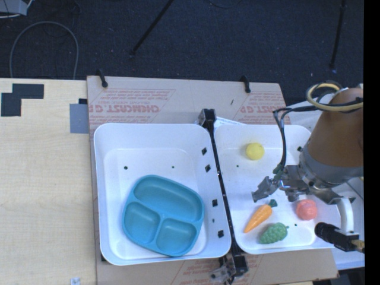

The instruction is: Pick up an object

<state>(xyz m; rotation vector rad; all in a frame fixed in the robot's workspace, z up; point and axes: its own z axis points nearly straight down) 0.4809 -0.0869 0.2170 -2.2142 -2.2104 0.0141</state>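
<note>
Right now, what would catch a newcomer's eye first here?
Probably the blue divided plate lying in the left bin. Next, the colourful toy food in the right bin: a yellow ball, a carrot, a green lump, a pink ball, with the arm above them.

Bins (107, 159): smooth white plastic, slight sheen. Tray (163, 214): glossy blue plastic. Carrot (259, 217), ball (255, 151): smooth plastic look. Green fruit (273, 233): bumpy surface. Bench (41, 189): pale matt wood. Backing board (178, 100): printed cardboard.
</note>
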